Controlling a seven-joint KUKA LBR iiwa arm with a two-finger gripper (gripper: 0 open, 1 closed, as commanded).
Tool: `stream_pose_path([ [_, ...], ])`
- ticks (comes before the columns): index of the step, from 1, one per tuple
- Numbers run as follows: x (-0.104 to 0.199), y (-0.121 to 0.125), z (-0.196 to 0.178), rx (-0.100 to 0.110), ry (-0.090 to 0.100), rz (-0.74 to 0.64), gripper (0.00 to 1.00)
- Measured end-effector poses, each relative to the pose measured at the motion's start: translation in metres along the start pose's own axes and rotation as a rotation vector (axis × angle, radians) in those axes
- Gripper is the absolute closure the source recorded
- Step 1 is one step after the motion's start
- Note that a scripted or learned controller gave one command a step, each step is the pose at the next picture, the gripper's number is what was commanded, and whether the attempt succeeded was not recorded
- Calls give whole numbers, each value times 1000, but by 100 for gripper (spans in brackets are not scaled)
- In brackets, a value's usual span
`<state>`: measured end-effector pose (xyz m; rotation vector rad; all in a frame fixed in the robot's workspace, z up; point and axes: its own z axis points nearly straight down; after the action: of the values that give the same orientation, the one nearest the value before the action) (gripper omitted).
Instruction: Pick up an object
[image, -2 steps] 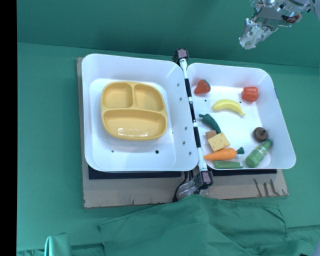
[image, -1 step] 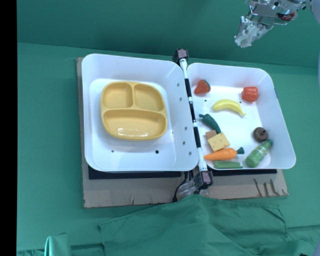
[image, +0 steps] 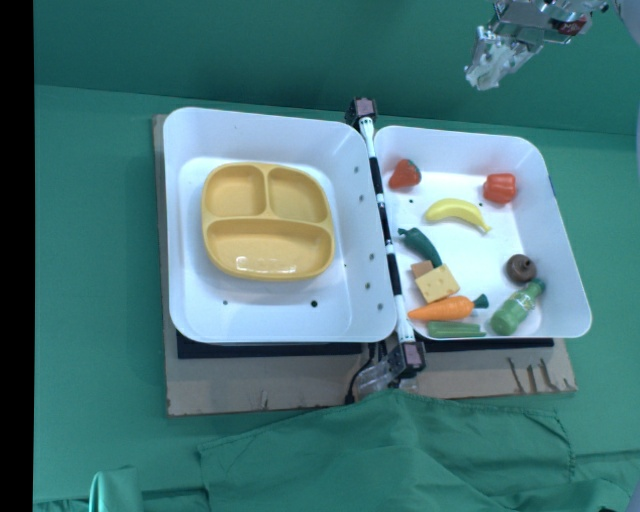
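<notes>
While the gripper (image: 492, 62) hangs above the far edge of the right bin (image: 560, 215), whether its jaws are open cannot be told, and nothing shows between them. The left bin (image: 190, 300) holds a yellow divided plate (image: 267, 220). The right bin holds a strawberry (image: 404, 174), a red pepper (image: 500, 187), a banana (image: 457, 213) lying left to right, a dark green pepper (image: 420, 243), cheese (image: 437, 283), a carrot (image: 443, 309) pointing left, a green bean (image: 455, 329), a green bottle (image: 516, 309) and a brown piece (image: 519, 268).
</notes>
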<state>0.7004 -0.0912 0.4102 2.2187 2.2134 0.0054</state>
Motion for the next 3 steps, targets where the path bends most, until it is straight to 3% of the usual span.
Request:
stream_pose_path([
  [3, 51, 0, -58, 0, 1, 0, 100],
])
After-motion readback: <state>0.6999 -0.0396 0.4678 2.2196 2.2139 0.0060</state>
